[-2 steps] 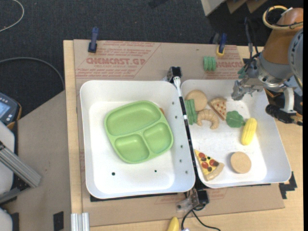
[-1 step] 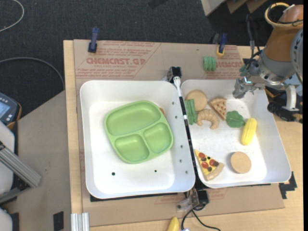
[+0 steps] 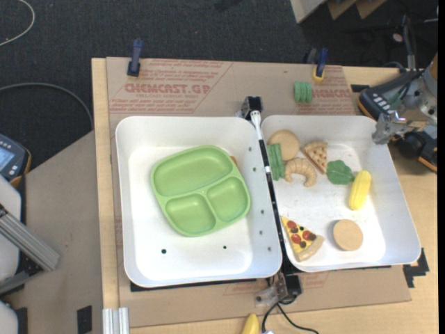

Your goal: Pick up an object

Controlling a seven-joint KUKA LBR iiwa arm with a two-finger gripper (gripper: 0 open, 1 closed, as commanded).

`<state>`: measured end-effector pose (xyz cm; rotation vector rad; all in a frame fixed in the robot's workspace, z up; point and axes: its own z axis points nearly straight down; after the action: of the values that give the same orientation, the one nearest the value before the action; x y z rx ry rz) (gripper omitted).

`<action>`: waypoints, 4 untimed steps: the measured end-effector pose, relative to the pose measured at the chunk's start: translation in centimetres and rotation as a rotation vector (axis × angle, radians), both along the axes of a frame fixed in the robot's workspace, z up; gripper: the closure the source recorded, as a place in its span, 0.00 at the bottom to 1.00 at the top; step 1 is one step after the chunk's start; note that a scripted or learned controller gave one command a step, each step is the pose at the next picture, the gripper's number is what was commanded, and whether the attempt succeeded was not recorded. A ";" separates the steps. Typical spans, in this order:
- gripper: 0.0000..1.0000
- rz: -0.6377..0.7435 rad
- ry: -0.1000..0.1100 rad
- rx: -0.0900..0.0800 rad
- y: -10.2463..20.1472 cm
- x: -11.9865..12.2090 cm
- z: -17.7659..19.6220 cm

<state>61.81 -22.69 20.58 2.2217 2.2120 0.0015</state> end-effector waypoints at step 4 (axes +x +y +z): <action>1.00 0.012 0.009 0.007 24.5 3.5 -0.4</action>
<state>65.27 1.79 20.22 2.2164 2.2329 -0.0012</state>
